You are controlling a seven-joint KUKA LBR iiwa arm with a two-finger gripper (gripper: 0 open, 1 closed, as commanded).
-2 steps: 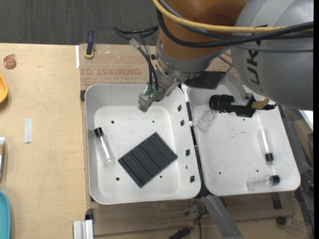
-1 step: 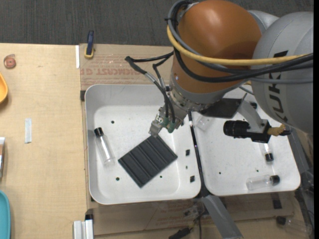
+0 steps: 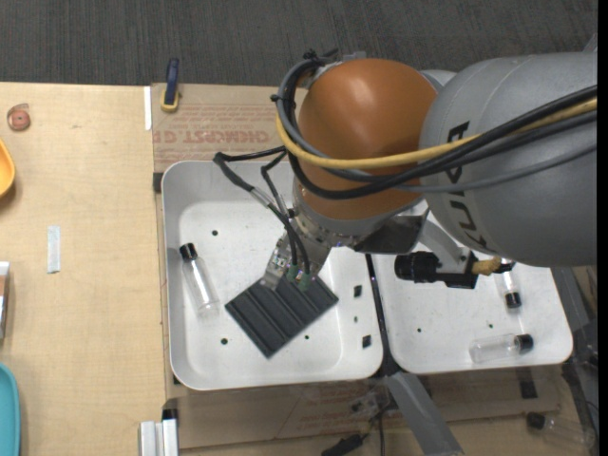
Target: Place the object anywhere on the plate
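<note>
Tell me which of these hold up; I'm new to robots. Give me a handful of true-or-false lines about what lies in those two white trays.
1. A dark ribbed plate lies in the left bin. True.
2. A clear vial with a black cap lies to the left of that plate. True.
3. The vial rests on top of the plate. False: it lies on the bin floor, apart from the plate.
4. The right bin holds a red ball. False: it holds a clear tube with a dark cap.
5. The arm's orange band hangs over the left bin. True.
</note>
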